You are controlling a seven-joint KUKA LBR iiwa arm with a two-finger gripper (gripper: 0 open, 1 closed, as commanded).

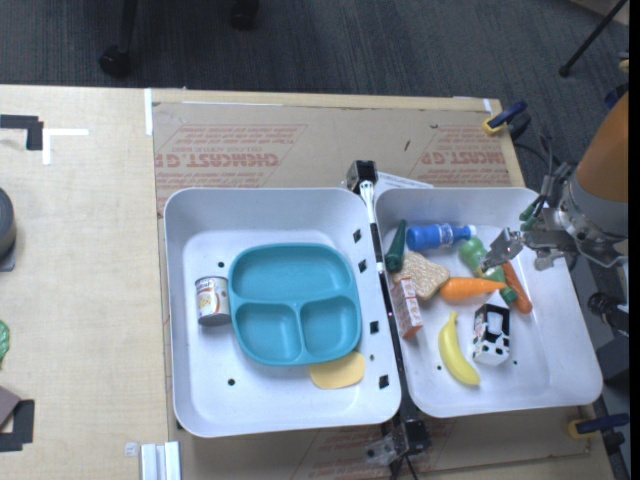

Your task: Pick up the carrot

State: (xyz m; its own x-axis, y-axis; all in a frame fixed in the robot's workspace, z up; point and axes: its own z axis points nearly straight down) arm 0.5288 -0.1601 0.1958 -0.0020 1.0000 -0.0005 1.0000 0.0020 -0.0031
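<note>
**Hovering over the right bin, pincer tips close above the carrot**

Reaching in from the right, the arm (608, 183) brings its gripper (503, 251) low over the right bin (560, 368). The fingers (497, 256) look narrowly parted with nothing clearly caught between them, though at this slant it is hard to be sure. The carrot (472, 288) lies just below and slightly left of the fingertips, its orange body pointing toward the bin's middle. A second, thinner orange piece (517, 290) sits directly under the gripper, just right of the carrot. A green vegetable (471, 256) rests immediately left of the fingertips, and beyond it, up and left, lies a blue bottle (438, 235). A cracker-like slice (425, 274) sits further left, touching the carrot's end. Below the gripper stand a black-and-white carton (491, 334) and a banana (456, 352). Well to the left, the other bin (190, 388) holds a teal divided plate (295, 303) and a small can (211, 299).
</note>
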